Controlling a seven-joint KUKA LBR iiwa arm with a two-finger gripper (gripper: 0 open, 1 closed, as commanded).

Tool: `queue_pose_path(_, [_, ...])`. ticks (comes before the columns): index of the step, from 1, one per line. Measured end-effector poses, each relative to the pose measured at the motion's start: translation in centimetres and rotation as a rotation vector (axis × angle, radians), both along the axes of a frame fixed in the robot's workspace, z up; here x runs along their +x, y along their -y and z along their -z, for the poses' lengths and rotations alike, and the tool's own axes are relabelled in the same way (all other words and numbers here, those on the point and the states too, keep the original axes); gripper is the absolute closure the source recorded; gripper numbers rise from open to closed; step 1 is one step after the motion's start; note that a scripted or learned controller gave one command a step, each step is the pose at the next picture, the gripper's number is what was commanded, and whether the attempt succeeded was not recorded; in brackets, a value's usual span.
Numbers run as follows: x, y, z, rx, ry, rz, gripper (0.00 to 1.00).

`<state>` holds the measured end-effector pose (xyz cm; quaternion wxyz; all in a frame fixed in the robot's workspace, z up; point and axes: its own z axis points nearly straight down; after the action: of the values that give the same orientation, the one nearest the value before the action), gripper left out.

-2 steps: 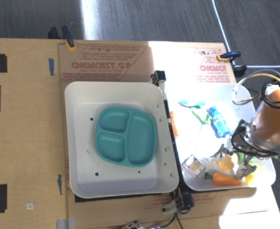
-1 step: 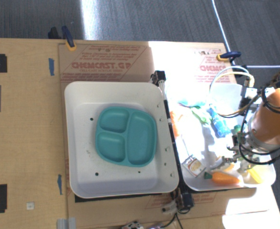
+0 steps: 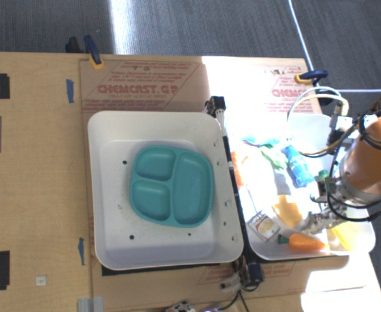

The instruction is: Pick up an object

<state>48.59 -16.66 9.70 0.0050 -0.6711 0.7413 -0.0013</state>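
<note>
while the arm hangs over the right bin, the hand is seen low in that bin's near right corner, just above and right of an orange carrot-like toy. whether the hand is spread or pressed together cannot be told, since glare and cables blur that part. nothing is seen held.

the carrot-like toy lies along the near edge of the right bin, a small green tip at its left end. just beside it, toward the bin's middle, a yellow piece is seen, and at the near right corner a pale yellow item lies partly washed out. a small printed card or packet rests close to the bin's left wall. further back a blue bottle-like object and a green item are placed near the middle. the left bin carries a teal divided plate at its centre.

the carrot-like toy is judged the nearest candidate. it is probably light, stiff and smooth-skinned, so slipping along its taper is to be expected; it would best be taken across its thick middle, fingers set crosswise to its length. because it lies close to the bin's near wall, room for one finger may be tight.
</note>
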Motion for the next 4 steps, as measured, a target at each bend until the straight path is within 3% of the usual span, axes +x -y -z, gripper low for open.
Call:
queue_pose_path(1, [0.0,0.0,0.0,0.000,-0.001,0.000,0.00])
queue_pose_path(2, [-0.1,1.5,1.0,0.007,0.016,-0.315,0.00])
queue_pose_path(3, [-0.2,1.7,0.0,0.001,0.007,-0.312,1.00])
queue_pose_path(4, [-0.1,2.5,1.0,-0.006,0.003,-0.589,1.00])
